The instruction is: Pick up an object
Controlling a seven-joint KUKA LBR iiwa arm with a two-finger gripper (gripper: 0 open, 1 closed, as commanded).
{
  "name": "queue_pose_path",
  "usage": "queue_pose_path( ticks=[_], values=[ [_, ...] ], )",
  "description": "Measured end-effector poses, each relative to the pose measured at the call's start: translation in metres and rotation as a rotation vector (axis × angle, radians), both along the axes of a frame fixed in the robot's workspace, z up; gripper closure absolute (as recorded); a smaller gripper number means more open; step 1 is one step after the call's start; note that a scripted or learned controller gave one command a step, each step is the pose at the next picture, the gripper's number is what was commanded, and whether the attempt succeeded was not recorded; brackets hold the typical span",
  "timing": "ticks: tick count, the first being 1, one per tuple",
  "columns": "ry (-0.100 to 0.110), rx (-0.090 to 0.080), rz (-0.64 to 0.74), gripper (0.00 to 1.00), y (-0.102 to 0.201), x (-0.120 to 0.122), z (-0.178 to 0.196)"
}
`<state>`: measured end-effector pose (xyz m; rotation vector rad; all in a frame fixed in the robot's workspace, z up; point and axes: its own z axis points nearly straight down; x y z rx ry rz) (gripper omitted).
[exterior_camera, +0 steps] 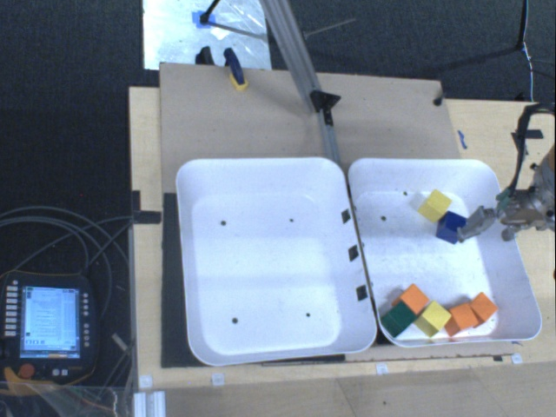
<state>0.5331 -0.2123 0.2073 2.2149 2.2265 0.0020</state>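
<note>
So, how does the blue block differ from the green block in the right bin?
The blue block lies near the bin's far side, touching a yellow block, with the gripper right beside it. The green block lies at the near rim, in a cluster with orange and yellow blocks, apart from the gripper. The blue one looks slightly smaller. Both are cubes in the right bin.

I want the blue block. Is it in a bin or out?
In. The blue block sits inside the right bin, beside a yellow block.
</note>
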Motion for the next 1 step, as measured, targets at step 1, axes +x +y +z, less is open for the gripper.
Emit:
queue_pose_path(
  ticks=[1],
  values=[
    [0.0,0.0,-0.001,0.0,0.0,0.0001,0.0001]
  ],
)
